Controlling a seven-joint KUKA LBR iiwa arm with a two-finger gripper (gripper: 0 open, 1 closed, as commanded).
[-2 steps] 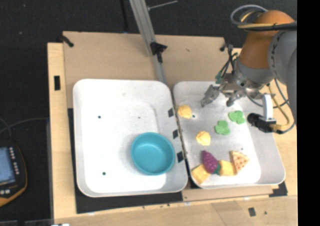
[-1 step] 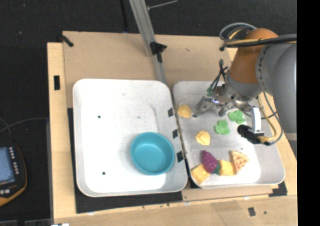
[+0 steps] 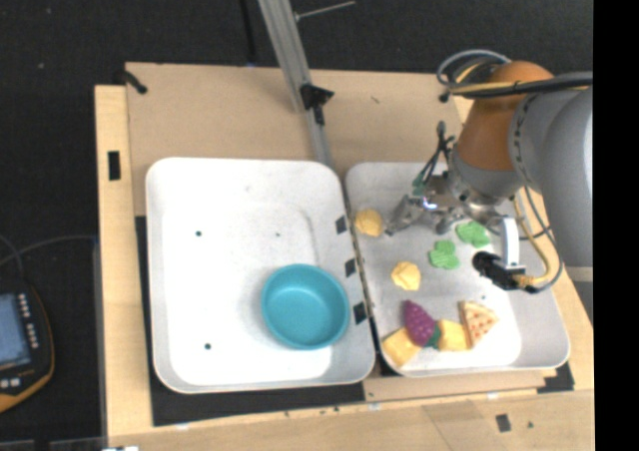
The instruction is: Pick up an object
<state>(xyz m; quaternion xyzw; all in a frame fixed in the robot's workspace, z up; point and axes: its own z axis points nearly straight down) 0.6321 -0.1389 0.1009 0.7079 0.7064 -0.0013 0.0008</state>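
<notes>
The two-finger gripper (image 3: 424, 212) hangs low over the right white bin (image 3: 539, 344) – poised above scattered small toy foods (image 3: 442, 255) – its grip state unreadable.

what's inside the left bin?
Left bin holds one blue bowl near its front right corner, on bare white floor. The bowl looks empty inside; whatever is beneath it is covered.

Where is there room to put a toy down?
Most of the left bin is bare, above and left of the blue bowl. The right bin is crowded: toy foods fill its middle and near side, gripper above.
</notes>
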